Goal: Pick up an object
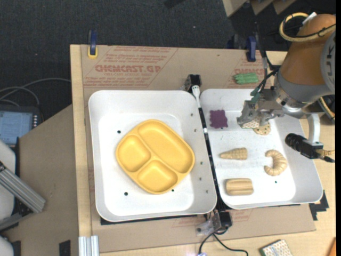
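My gripper [254, 119] hangs low over the back of the right bin [303, 193], just above a round perforated cracker [261, 127] that peeks out under it. A purple block [218, 119] lies to its left in the same bin. Nearer the front lie an ice-cream cone [234, 154], a croissant [275, 162] and a tan bread roll [238, 186]. Nothing shows between the fingers.
A yellow three-compartment plate [154, 156] lies in the left bin [106, 111]. A green object [245, 79] rests on the bench behind the right bin. Clamps stand at the bench's back edge.
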`<state>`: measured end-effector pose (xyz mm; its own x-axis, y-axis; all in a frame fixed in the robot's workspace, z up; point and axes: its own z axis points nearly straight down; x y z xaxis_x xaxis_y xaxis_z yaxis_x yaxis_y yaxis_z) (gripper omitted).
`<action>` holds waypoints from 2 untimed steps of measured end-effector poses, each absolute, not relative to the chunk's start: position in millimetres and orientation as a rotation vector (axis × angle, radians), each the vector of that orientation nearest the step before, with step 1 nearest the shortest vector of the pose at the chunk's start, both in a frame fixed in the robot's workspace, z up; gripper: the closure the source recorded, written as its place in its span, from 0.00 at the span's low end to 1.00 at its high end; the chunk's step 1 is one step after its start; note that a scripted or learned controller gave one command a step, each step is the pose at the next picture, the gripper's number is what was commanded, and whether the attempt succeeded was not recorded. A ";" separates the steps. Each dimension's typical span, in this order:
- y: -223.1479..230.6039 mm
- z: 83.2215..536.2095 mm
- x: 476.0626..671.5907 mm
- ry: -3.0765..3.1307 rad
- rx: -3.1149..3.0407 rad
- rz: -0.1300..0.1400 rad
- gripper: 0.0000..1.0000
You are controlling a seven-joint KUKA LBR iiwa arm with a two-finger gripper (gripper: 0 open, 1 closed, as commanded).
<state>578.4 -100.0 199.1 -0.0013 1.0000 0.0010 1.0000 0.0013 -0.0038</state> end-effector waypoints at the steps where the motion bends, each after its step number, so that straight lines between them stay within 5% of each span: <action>1: -55.2 183.6 551.5 -2.220 -2.214 0.004 1.00; 2: -0.4 184.5 580.7 -2.227 -2.219 -0.003 1.00</action>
